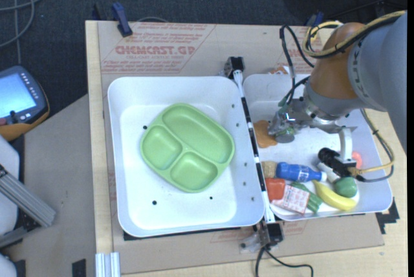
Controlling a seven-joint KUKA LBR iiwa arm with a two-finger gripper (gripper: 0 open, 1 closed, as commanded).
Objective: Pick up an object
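Two white bins side by side on bench. Left bin (126, 107) (view-left): one green plate (187, 146), three compartments, lying flat approx. mid-bin, turned at an angle to the walls. Right bin (259, 85): all the small stuff.

Arm (381, 55) comes in from right of view, orange band above wrist. Gripper (283, 128) low over left-centre part of right bin, near the wall shared w/ left bin. Gripper state: can't tell, angle doesn't show it.

Brown-orange piece (263, 134) on bin floor just beside gripper, on its view-left side, close to bin's left wall. Touching gripper or not: can't tell.

Other objs. grouped along near edge of right bin:
- blue bottle (299, 172) on its side
- red block (275, 189) just below bottle's left end
- red-white packet (296, 199) next to block
- banana (333, 197) right of packet, w/ green round item (347, 186) touching its upper side
- small orange bit (357, 158) further right, apart from banana
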